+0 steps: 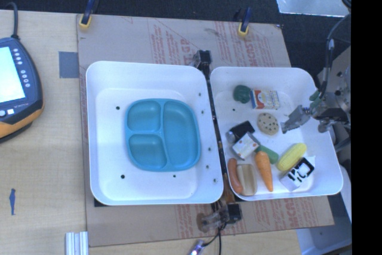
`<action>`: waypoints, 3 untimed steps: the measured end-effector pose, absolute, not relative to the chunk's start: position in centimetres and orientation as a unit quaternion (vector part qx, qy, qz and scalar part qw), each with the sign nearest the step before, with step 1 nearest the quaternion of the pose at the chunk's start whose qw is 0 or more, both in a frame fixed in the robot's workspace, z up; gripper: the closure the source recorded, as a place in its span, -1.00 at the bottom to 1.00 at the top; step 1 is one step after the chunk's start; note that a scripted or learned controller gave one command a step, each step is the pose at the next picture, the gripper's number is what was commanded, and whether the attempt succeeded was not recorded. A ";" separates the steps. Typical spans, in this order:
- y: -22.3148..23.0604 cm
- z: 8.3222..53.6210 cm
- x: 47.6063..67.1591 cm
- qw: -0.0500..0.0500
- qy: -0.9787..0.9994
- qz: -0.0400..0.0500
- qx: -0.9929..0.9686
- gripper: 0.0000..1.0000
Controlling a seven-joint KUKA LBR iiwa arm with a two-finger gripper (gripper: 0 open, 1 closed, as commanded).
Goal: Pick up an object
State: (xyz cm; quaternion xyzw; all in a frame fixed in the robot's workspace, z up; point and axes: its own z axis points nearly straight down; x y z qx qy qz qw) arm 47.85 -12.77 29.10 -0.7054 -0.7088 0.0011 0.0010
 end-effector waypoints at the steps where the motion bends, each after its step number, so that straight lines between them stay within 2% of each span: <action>1: -9.5 15.6 47.5 0.002 -0.709 0.002 -0.705 -1.00; 2: -10.1 9.3 50.0 0.000 -0.709 0.001 -0.705 -1.00; 3: -10.2 9.5 60.3 -0.003 -0.709 -0.002 -0.705 -1.00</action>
